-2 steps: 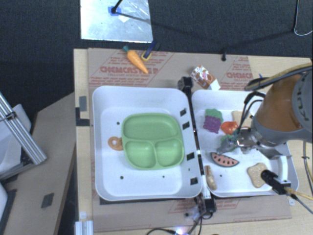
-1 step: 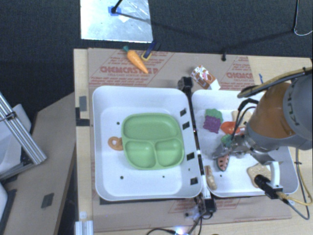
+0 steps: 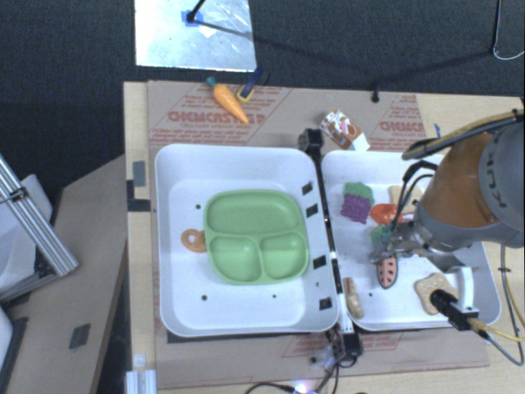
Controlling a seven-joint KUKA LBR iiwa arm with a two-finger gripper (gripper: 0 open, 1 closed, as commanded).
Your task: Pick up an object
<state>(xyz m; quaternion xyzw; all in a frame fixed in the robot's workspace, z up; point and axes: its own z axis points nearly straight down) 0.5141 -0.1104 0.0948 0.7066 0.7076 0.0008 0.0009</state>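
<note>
In right bin (image 3: 484, 302), hand (image 3: 392, 251) above watermelon slice (image 3: 386, 271); grip state unclear, arm hides it.

Even, fairly bright overhead light with soft, faint shadows. The shiny silver foil sheet (image 3: 195, 23), far up and left of the claw (image 3: 389, 251), throws white glare. The shallow white plastic bins (image 3: 176, 220) look slightly washed out, and the whole frame is mildly soft and grainy.
</note>
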